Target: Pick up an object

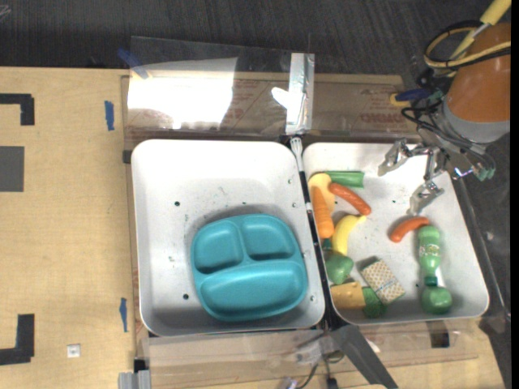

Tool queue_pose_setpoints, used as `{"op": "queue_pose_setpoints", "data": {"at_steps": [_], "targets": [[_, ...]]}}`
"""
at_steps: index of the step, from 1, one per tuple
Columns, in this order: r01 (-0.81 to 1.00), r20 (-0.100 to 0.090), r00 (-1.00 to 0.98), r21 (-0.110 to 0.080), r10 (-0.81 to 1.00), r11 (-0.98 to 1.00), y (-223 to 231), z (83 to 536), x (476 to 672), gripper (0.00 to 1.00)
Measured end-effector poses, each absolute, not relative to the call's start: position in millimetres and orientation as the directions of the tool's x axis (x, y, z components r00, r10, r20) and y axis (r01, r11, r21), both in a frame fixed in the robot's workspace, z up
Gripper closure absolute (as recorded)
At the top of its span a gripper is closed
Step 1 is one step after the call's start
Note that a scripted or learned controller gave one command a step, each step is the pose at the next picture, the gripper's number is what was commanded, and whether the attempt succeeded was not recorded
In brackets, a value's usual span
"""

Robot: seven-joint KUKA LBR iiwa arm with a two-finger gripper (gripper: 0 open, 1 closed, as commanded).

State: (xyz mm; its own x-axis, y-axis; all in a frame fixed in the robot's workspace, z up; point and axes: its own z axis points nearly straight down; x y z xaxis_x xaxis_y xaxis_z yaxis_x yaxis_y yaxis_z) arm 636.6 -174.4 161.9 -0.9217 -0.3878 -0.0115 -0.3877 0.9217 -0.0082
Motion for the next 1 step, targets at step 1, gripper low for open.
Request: {"op": "queue_pose_setpoints", "data": {"at_steps": [1], "targets": [[-0.517, -0.013, -0.856, 0.01, -0.517, 0.856, -206.7, 88.1, 569.1, 0.0]]}}
